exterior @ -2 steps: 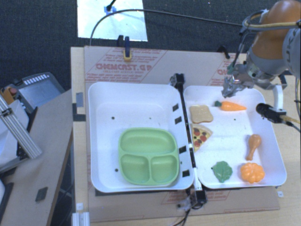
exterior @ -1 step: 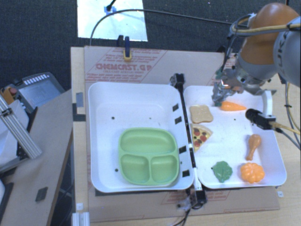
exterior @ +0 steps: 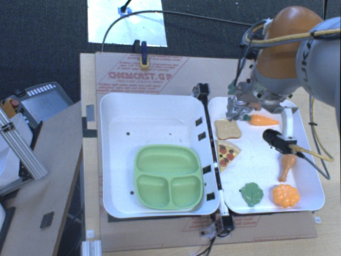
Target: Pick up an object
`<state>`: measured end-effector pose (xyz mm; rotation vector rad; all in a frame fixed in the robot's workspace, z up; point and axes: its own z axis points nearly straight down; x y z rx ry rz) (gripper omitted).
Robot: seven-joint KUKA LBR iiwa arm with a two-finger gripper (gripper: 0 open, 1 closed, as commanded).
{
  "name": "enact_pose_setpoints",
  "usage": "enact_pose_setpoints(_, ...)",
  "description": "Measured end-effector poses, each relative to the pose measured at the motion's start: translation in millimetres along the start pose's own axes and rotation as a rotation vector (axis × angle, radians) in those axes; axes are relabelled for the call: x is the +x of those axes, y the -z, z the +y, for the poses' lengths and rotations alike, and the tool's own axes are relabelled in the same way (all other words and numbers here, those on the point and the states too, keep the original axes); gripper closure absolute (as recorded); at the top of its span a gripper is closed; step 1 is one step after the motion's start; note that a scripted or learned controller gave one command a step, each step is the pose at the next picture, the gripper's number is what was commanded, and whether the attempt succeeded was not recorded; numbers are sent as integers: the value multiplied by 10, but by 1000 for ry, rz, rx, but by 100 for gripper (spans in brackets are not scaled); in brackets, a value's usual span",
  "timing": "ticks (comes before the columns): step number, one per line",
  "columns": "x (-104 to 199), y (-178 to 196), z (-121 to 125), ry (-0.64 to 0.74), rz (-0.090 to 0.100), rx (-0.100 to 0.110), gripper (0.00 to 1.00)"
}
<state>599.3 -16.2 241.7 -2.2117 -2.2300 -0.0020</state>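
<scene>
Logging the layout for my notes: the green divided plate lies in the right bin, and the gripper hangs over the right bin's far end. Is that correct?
Not quite. The camera view shows the green divided plate lying in the left bin, not the right one. The gripper does hang over the right bin's far end.

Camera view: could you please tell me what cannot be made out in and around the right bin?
- Carrot: its left end is hidden behind the gripper and wrist.
- Right bin: the arm covers its far rim.
- Toast slice: too blurred to tell whether the gripper touches it.
- Orange lumpy toy: too small to identify.
</scene>
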Motion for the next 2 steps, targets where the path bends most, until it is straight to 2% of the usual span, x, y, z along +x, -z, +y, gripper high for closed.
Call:
enact_pose_setpoints(1, 443, -143, -214, -2, -1, 1, 100)
enact_pose_setpoints(2, 922, -51, -429, 0, 0, 1, 100)
